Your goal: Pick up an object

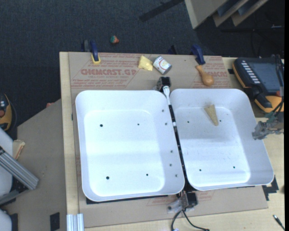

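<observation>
Wedge (211, 114), tan, lies in the right bin (253, 167), toward its far side; left bin (90, 180) sits beside it on the table (126, 72); tool (264, 128) hangs at the right bin's right rim, apart from the wedge; its state I cannot tell.

Dark blue-grey carpet floor (54, 27) around a pale wooden counter (72, 180), lit evenly from above. Brown protective paper with red lettering (108, 71) across the counter's far part, pinned by blue clamps (94, 48) at the far edge. Small red-and-green scrap (114, 39) lying on the carpet beyond. Light wooden furniture (216, 11) at upper right. Aluminium framing (18, 169) at lower left. Black and orange handheld pendant (259, 79) at the counter's right side. Cables (185, 216) trailing off the near edge.
</observation>
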Controlling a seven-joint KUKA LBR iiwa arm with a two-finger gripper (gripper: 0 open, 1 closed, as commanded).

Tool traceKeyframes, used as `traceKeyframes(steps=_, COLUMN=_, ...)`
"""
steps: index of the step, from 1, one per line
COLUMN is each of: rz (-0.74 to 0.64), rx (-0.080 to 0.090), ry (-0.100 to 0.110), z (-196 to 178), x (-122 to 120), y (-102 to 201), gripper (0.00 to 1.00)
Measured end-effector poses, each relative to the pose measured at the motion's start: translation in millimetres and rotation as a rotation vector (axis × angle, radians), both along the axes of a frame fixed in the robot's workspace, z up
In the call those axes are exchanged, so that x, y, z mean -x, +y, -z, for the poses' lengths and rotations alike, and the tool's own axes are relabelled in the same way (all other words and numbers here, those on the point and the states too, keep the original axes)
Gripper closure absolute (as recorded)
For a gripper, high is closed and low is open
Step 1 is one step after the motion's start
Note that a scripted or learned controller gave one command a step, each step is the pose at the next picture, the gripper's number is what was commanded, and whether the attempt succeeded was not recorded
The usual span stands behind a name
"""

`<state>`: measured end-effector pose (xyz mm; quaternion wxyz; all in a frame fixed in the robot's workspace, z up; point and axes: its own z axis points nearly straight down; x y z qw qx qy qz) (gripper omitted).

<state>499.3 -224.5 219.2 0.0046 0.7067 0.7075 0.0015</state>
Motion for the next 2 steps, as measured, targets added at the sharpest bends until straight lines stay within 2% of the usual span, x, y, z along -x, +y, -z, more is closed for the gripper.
traceKeyframes(steps=1, rz=0.002, rx=-0.001, ry=0.004, z=-20, x=20, y=0, gripper=1.0)
traceKeyframes(steps=2, rz=0.0, rx=-0.001, ry=0.004, z=-39, x=18, y=0, gripper=1.0)
